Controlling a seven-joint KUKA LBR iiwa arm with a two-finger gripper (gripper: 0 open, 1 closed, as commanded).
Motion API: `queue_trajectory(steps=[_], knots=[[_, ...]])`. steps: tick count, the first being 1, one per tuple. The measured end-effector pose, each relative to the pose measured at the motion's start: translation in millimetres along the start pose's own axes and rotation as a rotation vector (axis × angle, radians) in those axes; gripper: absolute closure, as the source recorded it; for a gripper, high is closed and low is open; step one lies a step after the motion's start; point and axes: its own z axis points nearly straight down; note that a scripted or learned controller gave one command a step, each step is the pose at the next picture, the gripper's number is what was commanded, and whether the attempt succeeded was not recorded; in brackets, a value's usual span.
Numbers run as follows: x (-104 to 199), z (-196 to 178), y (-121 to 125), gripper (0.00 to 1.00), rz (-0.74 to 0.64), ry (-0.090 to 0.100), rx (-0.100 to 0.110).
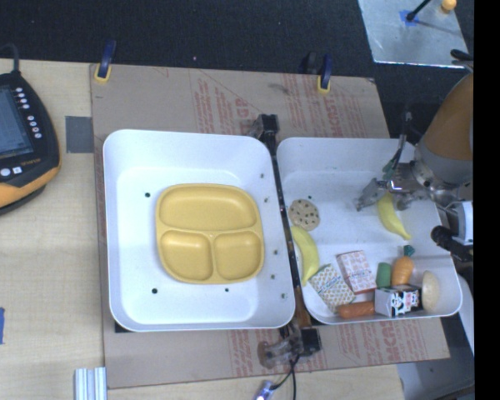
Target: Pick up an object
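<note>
Hand [385,190] sits low in the right-hand shallow white bin [333,152], upper right part, reached in from the right on the grey arm with the orange band [450,123]. You can't tell from this angle how the metal parts stand, nor whether anything is caught; nothing visibly held, so treat it as no grasp.

Nearest thing to go for: the small yellow plastic banana [392,217]. It lies just below and a touch right of the hand, its upper end right at the hand or touching it, can't say which. Long axis runs roughly top to bottom in the camera view, leaning slightly toward lower right. My guess is you'd need to close across that axis, i.e. left-right, and shift down a little so you're over its middle, not its tip.

Second, larger yellow-green banana [305,252] lies by the bin's left wall, well apart from the hand, beside a round speckled cookie [304,214]. The clutter of small toy food packs [354,277] along the bottom edge is further off too.

Left bin holds a yellow divided plastic tray [209,232], not in play.
</note>
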Motion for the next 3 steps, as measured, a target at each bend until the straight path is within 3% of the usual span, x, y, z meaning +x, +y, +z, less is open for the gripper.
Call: queue_trajectory(steps=[1,2,3], knots=[[-0.8,-11.5,0.7,1.0,-0.002,-0.001,-0.001],[72.5,-0.9,1.2,1.0,-0.001,0.001,0.0],[181.3,-102.3,-17.7,1.0,-0.001,0.002,-0.004]])
